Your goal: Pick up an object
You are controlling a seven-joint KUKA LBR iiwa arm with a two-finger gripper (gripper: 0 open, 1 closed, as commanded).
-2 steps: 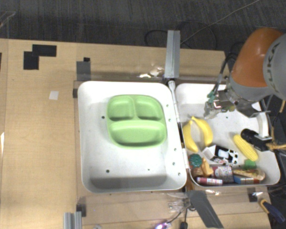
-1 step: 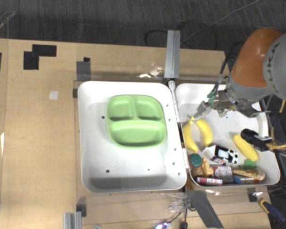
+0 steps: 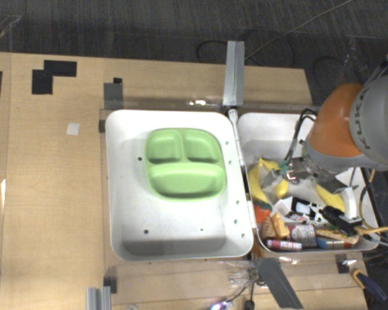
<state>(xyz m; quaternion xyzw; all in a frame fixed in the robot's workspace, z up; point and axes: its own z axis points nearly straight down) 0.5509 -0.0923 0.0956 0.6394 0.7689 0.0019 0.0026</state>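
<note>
The right bin holds a heap of small objects along its near side: a yellow banana-like piece, another yellow piece, a brown item, markers and tubes and a white and black item. My gripper reaches down into this heap from the right, just above the yellow pieces. The grey wrist and orange band hide the fingers' stance. Nothing shows as lifted off the heap.
The left bin bears a green three-compartment plate. A metal upright stands at the back between the bins. Cables run along the arm. Wooden bench spreads to the left.
</note>
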